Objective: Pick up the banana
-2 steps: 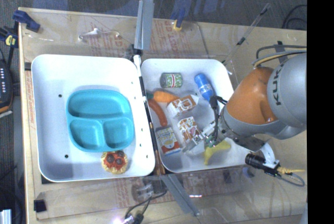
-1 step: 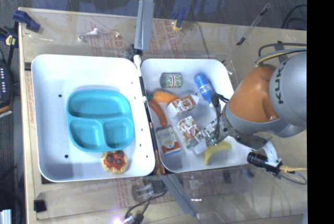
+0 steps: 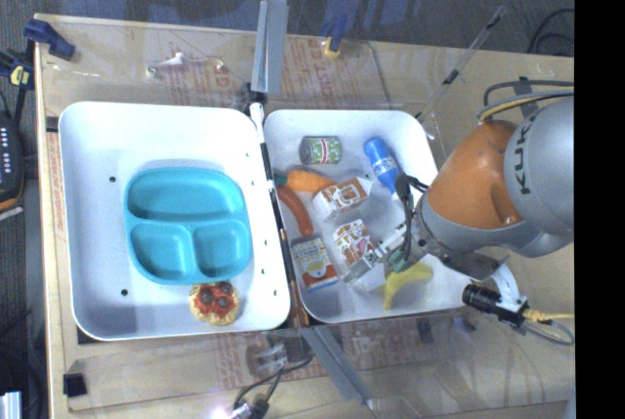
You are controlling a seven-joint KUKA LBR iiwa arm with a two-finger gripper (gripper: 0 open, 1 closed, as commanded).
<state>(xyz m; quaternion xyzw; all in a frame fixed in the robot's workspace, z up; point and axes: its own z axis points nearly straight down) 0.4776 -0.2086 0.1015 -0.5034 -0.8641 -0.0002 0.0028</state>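
The yellow banana (image 3: 403, 283) lies at the front right of the right bin (image 3: 422, 134), partly under the arm's wrist. My gripper (image 3: 395, 251) reaches down just above and left of the banana, its green-tipped fingers close to the banana's upper end. The grey and orange arm (image 3: 488, 192) covers the bin's right side.
The right bin also holds a green can (image 3: 319, 149), a blue bottle (image 3: 382, 162), a carrot (image 3: 308, 181), a sausage (image 3: 296, 210) and small cartons (image 3: 340, 198). In the left bin (image 3: 78, 212) sit a blue divided tray (image 3: 187, 223) and a small pizza (image 3: 216, 302).
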